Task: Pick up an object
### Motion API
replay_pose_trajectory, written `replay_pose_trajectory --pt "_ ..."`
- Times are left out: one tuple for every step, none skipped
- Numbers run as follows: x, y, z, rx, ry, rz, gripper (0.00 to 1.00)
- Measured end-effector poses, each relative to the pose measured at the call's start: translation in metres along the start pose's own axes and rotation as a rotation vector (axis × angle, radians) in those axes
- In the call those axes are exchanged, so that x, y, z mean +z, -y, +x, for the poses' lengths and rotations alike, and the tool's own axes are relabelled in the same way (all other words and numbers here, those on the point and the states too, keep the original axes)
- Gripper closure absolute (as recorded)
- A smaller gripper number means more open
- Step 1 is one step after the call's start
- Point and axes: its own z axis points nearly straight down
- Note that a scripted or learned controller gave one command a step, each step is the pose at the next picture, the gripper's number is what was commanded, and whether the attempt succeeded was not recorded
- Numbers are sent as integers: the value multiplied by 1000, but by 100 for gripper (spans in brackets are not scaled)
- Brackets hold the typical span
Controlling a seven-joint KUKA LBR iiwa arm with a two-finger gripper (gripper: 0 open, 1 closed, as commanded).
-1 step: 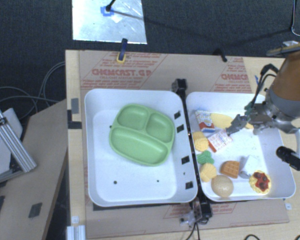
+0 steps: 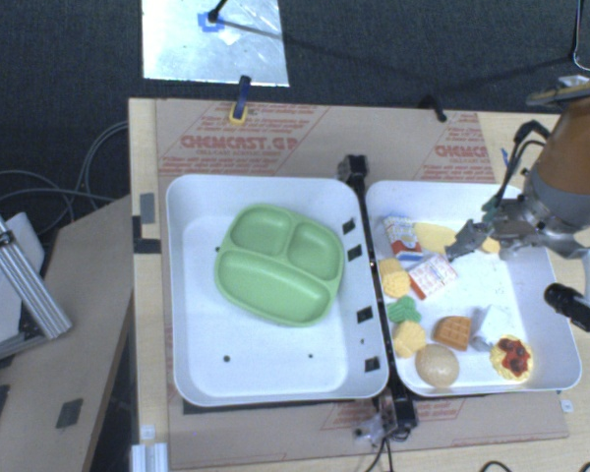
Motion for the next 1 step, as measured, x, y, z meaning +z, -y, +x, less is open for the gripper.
replay_pose_trajectory --pt "51 8 8 1 -2 5 0"
